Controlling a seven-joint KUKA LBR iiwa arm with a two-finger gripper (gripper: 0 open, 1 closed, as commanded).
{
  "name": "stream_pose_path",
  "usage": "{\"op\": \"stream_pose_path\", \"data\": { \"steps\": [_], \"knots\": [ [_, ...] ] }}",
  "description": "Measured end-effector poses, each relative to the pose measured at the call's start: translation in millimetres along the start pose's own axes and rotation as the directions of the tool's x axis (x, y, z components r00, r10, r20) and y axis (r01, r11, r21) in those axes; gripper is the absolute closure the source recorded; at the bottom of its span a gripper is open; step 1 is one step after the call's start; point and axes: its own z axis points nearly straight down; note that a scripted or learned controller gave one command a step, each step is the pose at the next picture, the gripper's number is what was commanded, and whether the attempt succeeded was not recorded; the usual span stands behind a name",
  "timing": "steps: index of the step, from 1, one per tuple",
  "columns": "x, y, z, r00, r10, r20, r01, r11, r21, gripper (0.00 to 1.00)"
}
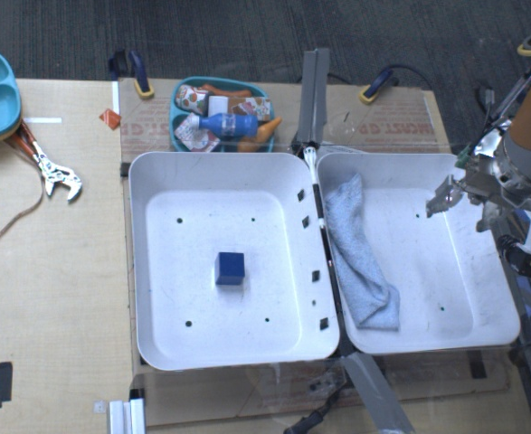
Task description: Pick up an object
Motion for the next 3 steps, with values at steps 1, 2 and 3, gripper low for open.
{"op": "stream_pose_path", "data": {
  "steps": [1,2,3],
  "knots": [
    [75.1,27.9,114.6,0.999,0.037,0.000,-0.037,0.999,-0.003,0.00],
    [60.7,39.9,114.6,0.997,-0.075,0.001,0.075,0.997,-0.003,0.00],
    [15.2,27.0,15.5,1.000,0.027,0.000,-0.027,1.000,-0.002,0.00]
  ]
}}
